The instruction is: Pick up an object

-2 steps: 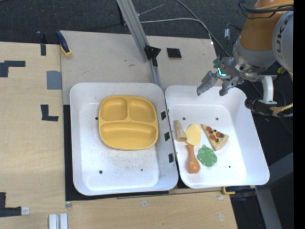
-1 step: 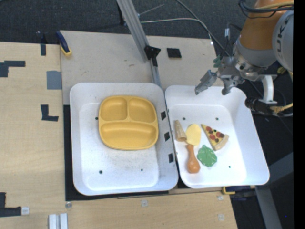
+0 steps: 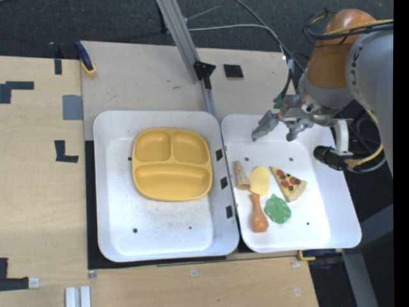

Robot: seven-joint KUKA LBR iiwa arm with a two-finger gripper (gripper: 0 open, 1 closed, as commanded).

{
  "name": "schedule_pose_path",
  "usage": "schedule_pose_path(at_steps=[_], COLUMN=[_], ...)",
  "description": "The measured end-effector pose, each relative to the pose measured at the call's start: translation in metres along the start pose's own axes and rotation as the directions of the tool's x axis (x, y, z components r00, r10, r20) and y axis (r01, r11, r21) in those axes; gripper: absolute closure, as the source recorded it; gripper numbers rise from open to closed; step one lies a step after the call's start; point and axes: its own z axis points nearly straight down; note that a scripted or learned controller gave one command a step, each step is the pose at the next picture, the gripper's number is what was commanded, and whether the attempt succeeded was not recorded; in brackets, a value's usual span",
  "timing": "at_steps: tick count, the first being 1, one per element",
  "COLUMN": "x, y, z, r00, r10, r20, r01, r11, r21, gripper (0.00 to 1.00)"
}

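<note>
My gripper (image 3: 278, 131) hangs over the far part of the right bin (image 3: 332, 226), its two grey fingers spread open with nothing between them. Below it, in the bin's middle, lie several toy foods: a pizza slice (image 3: 287, 183), a pale yellow piece (image 3: 259, 180), a tan bread-like stick (image 3: 240, 174), a green leafy piece (image 3: 278, 209) and an orange drumstick-shaped piece (image 3: 257, 215). All of them rest on the bin floor, apart from the gripper.
The left bin (image 3: 115, 229) holds a yellow divided plate (image 3: 172, 164). A slanted metal pole (image 3: 182, 34) rises behind the bins. The arm's grey body and orange band fill the upper right.
</note>
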Motion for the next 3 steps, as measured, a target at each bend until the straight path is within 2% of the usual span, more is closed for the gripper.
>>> schedule_pose_path(at_steps=[1, 2, 3], x=[0.005, 0.003, 0.004], y=[0.003, 0.004, 0.004], z=[0.046, 0.11, 0.096], r00=[1.0, 1.0, 1.0], r10=[-0.001, 0.0, -0.002], r20=[0.0, 0.0, 0.0], r01=[0.001, 0.0, 0.002], r11=[1.0, 1.0, 1.0], r21=[-0.001, -0.001, -0.004], gripper=[0.0, 0.0, 1.0])
